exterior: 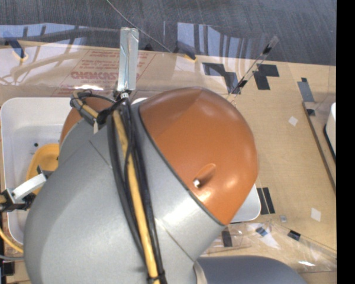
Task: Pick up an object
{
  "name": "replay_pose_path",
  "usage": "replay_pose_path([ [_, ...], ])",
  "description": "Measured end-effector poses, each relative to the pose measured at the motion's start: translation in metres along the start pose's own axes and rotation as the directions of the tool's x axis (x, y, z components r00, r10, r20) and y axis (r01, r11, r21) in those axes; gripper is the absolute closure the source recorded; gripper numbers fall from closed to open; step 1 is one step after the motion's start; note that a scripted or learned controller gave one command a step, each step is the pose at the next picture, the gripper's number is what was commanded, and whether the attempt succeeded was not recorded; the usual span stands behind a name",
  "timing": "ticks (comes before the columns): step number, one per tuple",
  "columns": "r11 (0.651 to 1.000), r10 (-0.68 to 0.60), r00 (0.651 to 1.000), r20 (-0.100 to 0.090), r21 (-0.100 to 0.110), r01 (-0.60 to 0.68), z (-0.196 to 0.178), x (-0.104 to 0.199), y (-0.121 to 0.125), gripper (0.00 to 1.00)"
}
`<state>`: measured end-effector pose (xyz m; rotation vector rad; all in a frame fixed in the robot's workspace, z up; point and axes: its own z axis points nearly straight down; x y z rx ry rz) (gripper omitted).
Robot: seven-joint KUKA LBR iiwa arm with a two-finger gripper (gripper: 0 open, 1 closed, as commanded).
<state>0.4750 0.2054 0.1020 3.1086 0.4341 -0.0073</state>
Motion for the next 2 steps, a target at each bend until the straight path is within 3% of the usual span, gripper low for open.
replay_pose_path([
  [1,0.998,0.064,0.998,0.008,0.002,-0.064,0.012,0.105,0.02,1.0],
  [2,0.997,0.071,0.997,0.001,0.003,-0.071,0.011,0.076,0.009,1.0],
])
